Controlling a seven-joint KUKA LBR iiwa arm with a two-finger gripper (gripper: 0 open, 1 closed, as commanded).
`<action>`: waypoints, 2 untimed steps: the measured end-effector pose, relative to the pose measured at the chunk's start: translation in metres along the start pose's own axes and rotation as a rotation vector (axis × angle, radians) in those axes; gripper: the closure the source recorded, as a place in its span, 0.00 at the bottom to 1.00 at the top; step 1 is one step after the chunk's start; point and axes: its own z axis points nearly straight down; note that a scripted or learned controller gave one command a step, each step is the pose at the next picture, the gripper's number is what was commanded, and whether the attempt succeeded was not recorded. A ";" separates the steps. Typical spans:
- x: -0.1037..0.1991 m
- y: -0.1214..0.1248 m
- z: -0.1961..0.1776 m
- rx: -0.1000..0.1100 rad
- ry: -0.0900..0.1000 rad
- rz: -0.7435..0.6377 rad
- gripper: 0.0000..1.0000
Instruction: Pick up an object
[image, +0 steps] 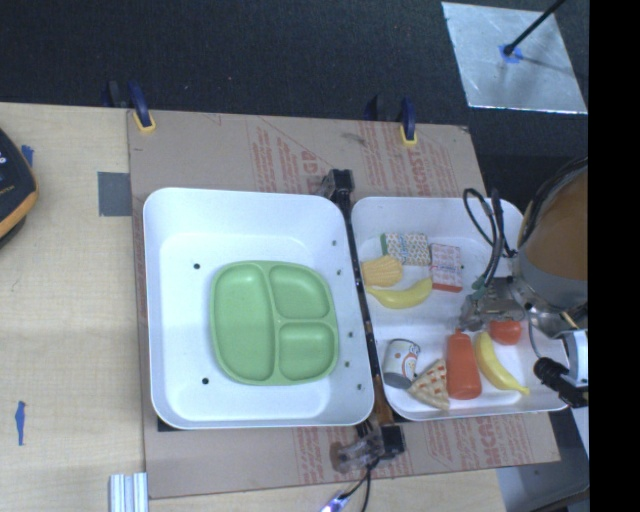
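The right bin (372, 215) holds several toy foods. A yellow banana (402, 294) and a yellow wedge (381, 270) lie at its left, and two small packets (406, 247) (446, 266) lie behind them. Along the front are a small cup (401, 357), a pizza slice (432, 385), an orange-red bottle-like piece (462, 366) and a second banana (497, 365). A red round piece (507, 332) sits at the right. My gripper (487, 306) is low in the right bin, just above and left of the red piece and behind the orange-red piece.
The left bin (170, 300) carries a green divided plate (273, 322). Black cables (487, 225) loop off the arm over the right bin's back corner. Clamps (407, 120) pin the cardboard underlay at the far edge.
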 end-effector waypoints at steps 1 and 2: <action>0.001 0.000 0.000 0.004 0.004 -0.001 0.00; 0.047 -0.035 0.017 -0.002 -0.002 0.004 0.00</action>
